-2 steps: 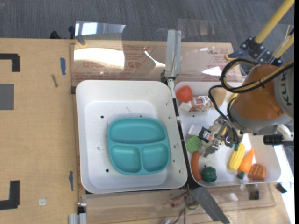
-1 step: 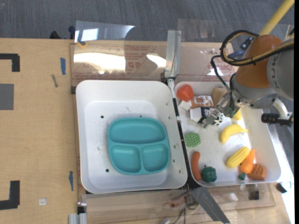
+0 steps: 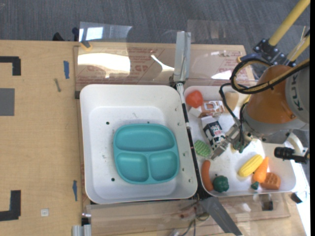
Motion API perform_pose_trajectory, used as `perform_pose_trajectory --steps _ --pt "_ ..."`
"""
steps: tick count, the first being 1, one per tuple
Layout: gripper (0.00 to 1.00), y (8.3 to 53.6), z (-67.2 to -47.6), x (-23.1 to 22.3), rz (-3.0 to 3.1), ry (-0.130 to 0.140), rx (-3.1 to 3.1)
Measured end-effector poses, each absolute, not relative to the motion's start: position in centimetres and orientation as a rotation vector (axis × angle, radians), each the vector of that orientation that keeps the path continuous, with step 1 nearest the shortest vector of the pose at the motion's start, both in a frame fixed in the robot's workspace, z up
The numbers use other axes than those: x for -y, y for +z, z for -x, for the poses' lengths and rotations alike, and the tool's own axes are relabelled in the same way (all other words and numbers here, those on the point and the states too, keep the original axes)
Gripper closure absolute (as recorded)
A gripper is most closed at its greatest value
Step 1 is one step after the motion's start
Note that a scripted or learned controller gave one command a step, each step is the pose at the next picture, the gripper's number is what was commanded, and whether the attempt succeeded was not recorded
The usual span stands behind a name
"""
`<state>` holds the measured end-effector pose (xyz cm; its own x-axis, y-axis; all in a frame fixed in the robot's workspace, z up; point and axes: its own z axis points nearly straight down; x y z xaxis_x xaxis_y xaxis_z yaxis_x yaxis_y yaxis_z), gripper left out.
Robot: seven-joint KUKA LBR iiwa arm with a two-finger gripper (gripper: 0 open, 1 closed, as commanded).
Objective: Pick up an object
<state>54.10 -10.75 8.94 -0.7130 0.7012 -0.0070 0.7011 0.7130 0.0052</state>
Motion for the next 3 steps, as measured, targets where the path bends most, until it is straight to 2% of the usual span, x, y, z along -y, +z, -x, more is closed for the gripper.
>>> perform_pose_trajectory --steps 1,2,3 --pt "0.00 8.9 -60.6 9.5 -1.511 0.004 -2.744" --pt "0.00 8.9 -56.9 10.9 -1.657 0.006 -2.659" --pt "1.00 10.1 -57.1 10.9 -1.651 0.007 -2.655"
